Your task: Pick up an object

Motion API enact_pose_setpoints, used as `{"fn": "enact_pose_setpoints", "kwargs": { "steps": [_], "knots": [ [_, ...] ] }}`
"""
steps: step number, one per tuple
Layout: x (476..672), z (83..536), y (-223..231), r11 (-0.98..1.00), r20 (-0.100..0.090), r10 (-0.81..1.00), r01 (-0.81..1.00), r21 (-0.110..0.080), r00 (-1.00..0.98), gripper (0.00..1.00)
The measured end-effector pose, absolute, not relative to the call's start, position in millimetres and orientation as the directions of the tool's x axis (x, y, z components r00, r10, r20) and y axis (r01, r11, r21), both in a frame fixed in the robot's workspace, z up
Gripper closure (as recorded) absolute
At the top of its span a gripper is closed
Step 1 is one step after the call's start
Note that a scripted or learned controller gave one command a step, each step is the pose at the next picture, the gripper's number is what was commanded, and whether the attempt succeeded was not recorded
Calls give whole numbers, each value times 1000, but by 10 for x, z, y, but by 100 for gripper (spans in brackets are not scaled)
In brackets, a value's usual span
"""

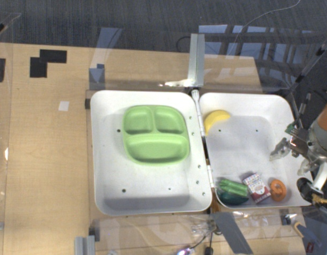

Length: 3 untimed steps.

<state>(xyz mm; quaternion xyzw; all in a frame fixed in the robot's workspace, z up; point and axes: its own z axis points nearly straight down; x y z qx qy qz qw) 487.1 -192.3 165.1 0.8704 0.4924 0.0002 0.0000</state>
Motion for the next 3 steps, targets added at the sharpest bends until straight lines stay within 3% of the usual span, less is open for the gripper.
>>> {"fn": "enact_pose_setpoints", "kwargs": {
  "steps": [1,2,3],
  "knots": [
    [5102,2853,-1722,-639,2,770,770,3,639,0],
    [4878,1483,-1952,-704,0,710,710,-1,704,0],
    [4882,2326,-2002,-731,2,682,682,3,731,0]
  ]
}}
